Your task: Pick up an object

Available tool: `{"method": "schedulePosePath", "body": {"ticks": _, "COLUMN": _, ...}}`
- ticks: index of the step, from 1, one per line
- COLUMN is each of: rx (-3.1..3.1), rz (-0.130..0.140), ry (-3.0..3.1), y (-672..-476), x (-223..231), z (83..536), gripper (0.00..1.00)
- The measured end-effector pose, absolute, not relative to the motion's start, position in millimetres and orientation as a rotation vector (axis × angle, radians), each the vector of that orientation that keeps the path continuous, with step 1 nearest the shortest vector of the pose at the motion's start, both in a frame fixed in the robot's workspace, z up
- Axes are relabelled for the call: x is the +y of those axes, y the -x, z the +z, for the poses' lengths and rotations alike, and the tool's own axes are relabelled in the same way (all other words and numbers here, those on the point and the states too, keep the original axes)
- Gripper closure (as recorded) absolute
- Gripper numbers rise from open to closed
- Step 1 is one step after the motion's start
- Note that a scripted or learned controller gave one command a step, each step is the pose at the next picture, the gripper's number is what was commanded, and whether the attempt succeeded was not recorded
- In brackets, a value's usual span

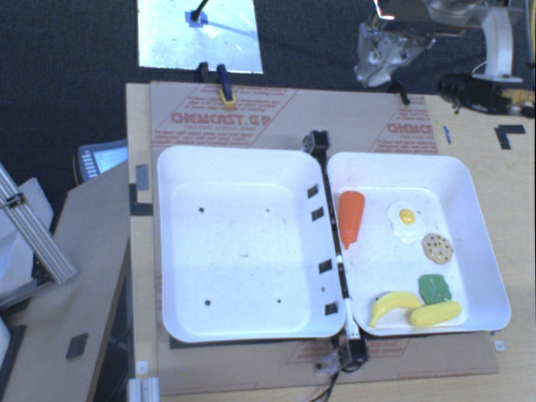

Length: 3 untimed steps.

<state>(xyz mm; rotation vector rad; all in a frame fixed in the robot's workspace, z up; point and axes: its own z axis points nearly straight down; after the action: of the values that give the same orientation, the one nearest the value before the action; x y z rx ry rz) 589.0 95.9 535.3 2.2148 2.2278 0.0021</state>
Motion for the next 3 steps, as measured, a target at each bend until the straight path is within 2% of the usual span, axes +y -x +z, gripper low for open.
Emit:
{"method": "schedulePosePath", "body": {"ticks": 1, "rx": 2.228, "rz": 0.002, "ry": -2.215, "y": -565.3, "x": 109.8, "z": 535.2, "gripper": 1.0}}
{"method": "schedulePosePath", "body": {"ticks": 2, "rx": 2.237, "rz": 0.005, "ry": -2.208, "y": -625.1, "x": 226.2, "z": 532.8, "gripper": 1.0}}
{"method": "schedulePosePath", "body": {"ticks": 3, "rx": 2.227, "rz": 0.004, "ry": -2.214, "y": -623.3, "x": 234.6, "z": 535.3, "gripper": 1.0}}
